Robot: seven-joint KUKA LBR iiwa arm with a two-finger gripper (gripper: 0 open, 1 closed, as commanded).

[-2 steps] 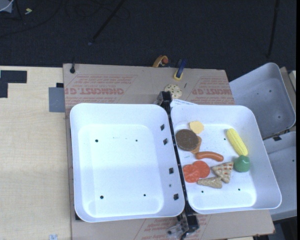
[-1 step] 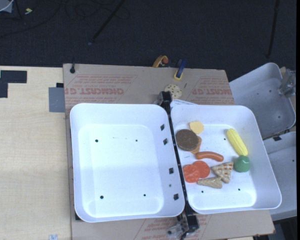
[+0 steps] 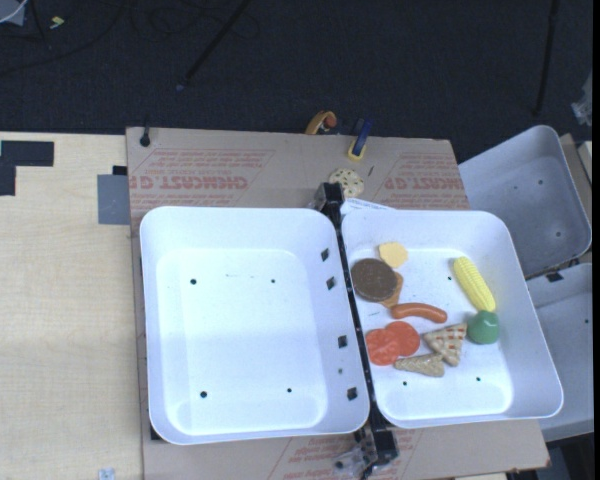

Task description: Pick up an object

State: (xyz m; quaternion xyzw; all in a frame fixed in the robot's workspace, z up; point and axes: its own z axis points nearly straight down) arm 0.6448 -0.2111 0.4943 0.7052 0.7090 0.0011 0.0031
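you have two white bins side by side on the bench, and all the objects sit in the right bin. a brown round patty lies near its inner edge, with a small yellow piece just above it toward the far edge. a yellow corn cob lies at a slant toward the outer edge, with a green ball just below it. an orange sausage sits mid-bin, a red disc beneath it, and two tan wedge pieces crowd between the disc and the ball. the left bin holds no objects.

your main risk is the cluster near the middle: the sausage, disc and wedges look touching or nearly so, and a descent there could catch two things or push one aside. the flat disc and patty may give the fingers little to pinch. the corn cob looks like the easiest pick, though it could roll if nudged off-centre.

as for the pincer, you cannot tell its state from this view.
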